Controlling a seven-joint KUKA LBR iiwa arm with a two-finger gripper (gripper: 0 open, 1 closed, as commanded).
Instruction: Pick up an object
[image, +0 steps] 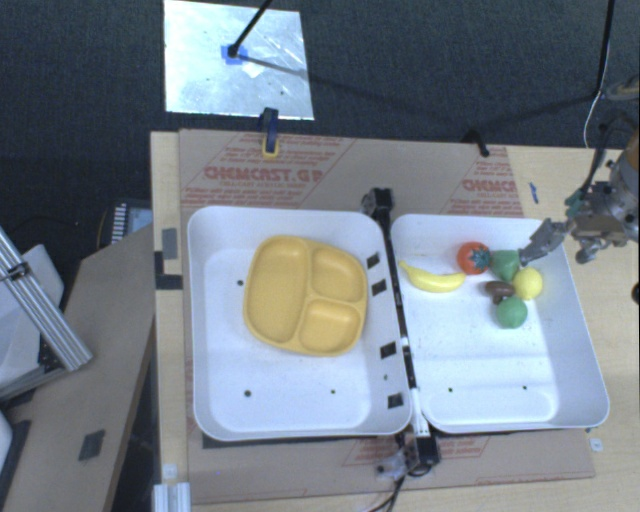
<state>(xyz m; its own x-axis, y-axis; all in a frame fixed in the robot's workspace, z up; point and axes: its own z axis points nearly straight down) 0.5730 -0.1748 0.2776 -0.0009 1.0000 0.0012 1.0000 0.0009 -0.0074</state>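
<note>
In the right bin (575, 330), a small cluster of toy fruit sits in the far half: a yellow banana (432, 279) lying crosswise, a red tomato (472, 257) just beyond its right tip, then a green piece (504, 265), a yellow lemon (528, 284), a small brown item (498, 291) and a green ball (511, 312), packed touching or nearly so. The pincer (536, 246) reaches in from the right, its grey tip slanting down to the green piece and the lemon; whether it is spread or closed, or grips anything, I cannot tell. The near half of this bin lies bare, with room along its near and right walls. The left bin (215, 390) holds a yellow divided plate (303, 294) at its middle, open floor all around it. A narrow divider (395, 300) separates the bins on the tabletop (165, 180).
</note>
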